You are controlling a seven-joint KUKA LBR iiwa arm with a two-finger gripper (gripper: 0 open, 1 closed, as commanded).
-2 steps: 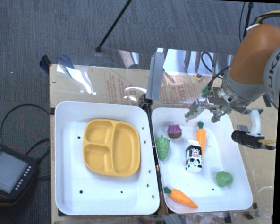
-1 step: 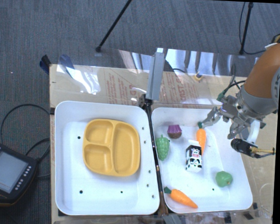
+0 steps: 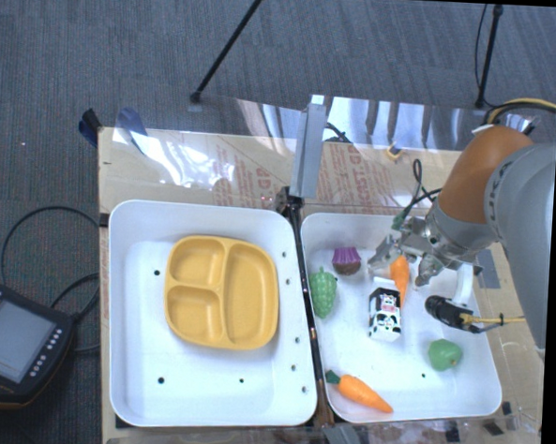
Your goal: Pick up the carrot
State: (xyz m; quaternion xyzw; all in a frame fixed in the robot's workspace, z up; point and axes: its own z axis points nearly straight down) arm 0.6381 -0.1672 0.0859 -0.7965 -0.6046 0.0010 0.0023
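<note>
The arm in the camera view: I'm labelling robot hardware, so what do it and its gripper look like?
The arm is bulky with rounded grey housings and an orange band above the wrist. Thin dark cables loop near the wrist. The gripper is small, metallic grey, with two slim fingers. No markings are legible.
</note>
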